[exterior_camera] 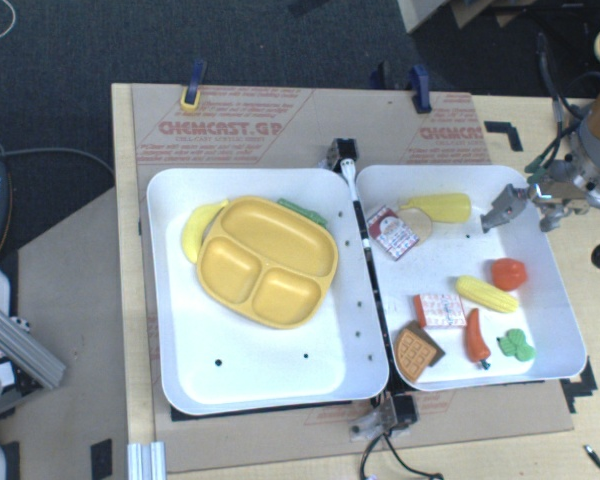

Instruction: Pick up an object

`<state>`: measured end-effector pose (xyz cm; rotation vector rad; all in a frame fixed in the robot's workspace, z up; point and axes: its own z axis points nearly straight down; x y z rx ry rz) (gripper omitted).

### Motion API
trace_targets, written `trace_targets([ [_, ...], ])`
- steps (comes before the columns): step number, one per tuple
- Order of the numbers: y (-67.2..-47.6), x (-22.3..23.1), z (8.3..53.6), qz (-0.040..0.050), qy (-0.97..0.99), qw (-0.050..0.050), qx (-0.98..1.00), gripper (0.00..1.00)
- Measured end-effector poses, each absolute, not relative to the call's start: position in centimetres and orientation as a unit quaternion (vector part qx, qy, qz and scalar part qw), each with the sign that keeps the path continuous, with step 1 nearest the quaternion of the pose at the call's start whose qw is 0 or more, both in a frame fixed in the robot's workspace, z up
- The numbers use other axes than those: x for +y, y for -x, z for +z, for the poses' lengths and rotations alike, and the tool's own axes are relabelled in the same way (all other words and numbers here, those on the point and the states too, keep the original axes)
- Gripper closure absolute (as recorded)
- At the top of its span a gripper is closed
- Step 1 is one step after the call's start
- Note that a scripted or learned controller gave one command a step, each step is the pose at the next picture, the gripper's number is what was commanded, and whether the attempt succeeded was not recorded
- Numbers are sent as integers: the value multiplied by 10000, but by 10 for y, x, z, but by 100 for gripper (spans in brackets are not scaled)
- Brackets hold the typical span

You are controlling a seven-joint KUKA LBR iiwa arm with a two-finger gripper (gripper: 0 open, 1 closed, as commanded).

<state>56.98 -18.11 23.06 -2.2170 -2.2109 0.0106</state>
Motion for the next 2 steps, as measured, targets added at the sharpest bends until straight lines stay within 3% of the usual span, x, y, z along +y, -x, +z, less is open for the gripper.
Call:
trace_targets([
  [1, -572, -181, 237, -1, 7071, -1, -7072, 0],
  [2, -574, -179, 195, 10, 7070, 21, -7072, 0],
])
